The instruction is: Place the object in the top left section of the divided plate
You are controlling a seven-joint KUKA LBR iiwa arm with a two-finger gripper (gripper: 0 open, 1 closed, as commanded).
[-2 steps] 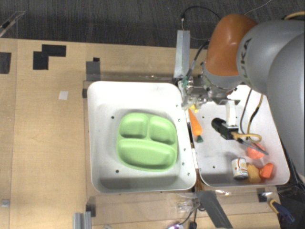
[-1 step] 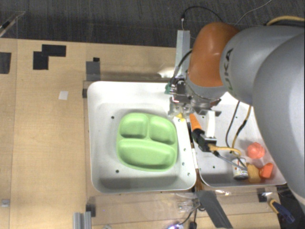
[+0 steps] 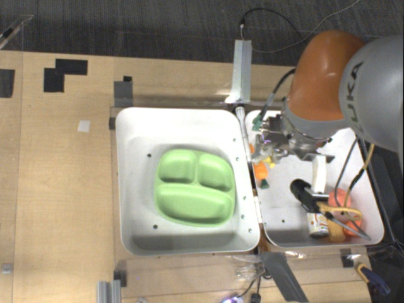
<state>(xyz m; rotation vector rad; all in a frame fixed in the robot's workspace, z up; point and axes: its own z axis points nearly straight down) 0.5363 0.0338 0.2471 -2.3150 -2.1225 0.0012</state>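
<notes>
The green divided plate (image 3: 192, 187) lies in the left white bin (image 3: 136, 169), with two small sections at its far side and one large section at the near side; nothing rests on it. My gripper (image 3: 270, 145) hangs low over the far left part of the right bin (image 3: 281, 223), under the orange-banded wrist. Just below it, against the bin's left wall, sit small orange and yellow pieces (image 3: 260, 166) and a green piece (image 3: 262, 183). The wrist hides whatever is directly beneath the gripper.
At the right bin's near right corner lie a small brown and white bottle (image 3: 317, 225), a pink-red round object (image 3: 344, 199) and an orange item (image 3: 344, 223). The ridge between the two bins (image 3: 249, 188) runs between the gripper and the plate.
</notes>
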